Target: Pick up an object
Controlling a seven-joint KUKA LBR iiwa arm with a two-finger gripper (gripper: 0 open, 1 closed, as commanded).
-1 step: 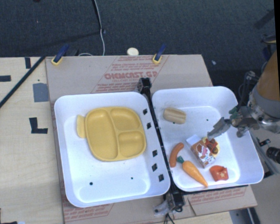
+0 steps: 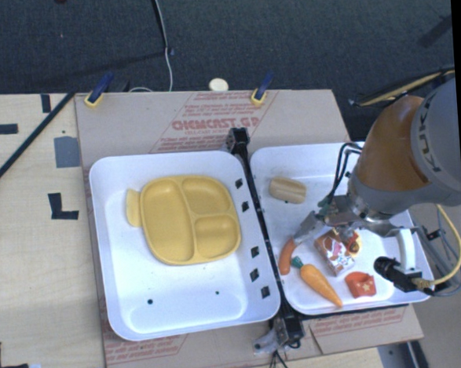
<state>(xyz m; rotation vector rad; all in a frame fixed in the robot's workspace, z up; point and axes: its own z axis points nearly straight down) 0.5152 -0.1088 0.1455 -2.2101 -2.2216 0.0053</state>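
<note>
The right bin (image 2: 323, 159) holds several toy foods. A tan bread roll (image 2: 287, 189) lies near its back. An orange sausage (image 2: 287, 256) lies by the left wall, with a carrot (image 2: 318, 283) towards the front. A brown and red box (image 2: 336, 254) lies in the middle and a red piece (image 2: 361, 285) at the front right. My gripper (image 2: 326, 228) hangs low over the bin, just above the box's back edge and right of the sausage. The arm's wrist hides what lies directly under it.
The left bin (image 2: 117, 250) bears a yellow divided plate (image 2: 189, 217). A black divider (image 2: 252, 217) runs between the two bins. The bins rest on a cardboard sheet (image 2: 210, 118) clamped at the back.
</note>
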